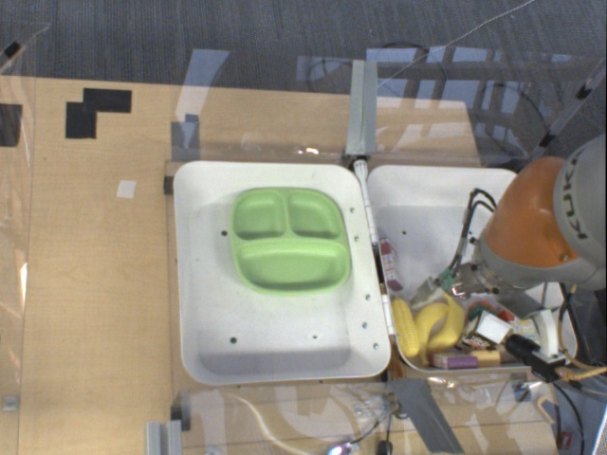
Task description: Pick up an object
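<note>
A light wooden surface [85, 282] carries two shallow white plastic bins side by side, with a grey metal divider strip running between them toward the far edge. Black rectangular markers sit on the surface's far left, and a small pale square tag lies near them. Clear acrylic panels stand around the bins and throw faint reflections on the wood. Beyond the surface, the room's floor is dark grey carpet [285, 12], crossed by a thin cable at the upper right.

The left white bin [204, 339] holds a light green plastic plate with three compartments [289, 240], lying flat near the bin's centre and slightly toward its far side.

The right white bin [417, 207] has its clutter gathered in the near corner: a yellow toy corn cob [405, 326] lies next to a yellow toy banana [438, 320], with a small purple cylindrical object [457, 359] just in front of them and a white box-like item [491, 328] to their right. A thin red-and-white object [387, 263] lies along the bin's left wall.

The grey arm with its orange band [536, 226] reaches in from the right over this bin. The end effector [453, 284] hangs low just above the banana and the pile; whether it is apart or together cannot be made out, and nothing is visibly between its tips.
</note>
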Controlling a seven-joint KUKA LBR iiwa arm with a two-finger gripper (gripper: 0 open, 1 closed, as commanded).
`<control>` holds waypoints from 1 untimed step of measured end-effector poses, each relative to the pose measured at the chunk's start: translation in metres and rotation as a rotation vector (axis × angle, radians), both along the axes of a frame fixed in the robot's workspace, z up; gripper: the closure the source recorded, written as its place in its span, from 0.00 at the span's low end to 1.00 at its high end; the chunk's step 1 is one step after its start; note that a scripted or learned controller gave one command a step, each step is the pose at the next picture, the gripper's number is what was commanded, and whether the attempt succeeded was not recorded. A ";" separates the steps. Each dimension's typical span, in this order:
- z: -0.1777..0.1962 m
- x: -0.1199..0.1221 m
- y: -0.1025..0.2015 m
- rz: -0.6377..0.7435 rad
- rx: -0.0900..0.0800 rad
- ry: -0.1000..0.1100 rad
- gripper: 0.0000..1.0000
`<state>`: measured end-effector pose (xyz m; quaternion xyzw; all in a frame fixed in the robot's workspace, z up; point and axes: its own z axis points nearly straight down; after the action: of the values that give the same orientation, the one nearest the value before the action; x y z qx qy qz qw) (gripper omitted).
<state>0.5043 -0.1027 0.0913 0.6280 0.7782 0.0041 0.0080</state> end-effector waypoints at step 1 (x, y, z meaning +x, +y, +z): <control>0.012 0.003 0.003 0.004 0.004 -0.008 1.00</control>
<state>0.5075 -0.0996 0.1031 0.6266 0.7792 0.0081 0.0097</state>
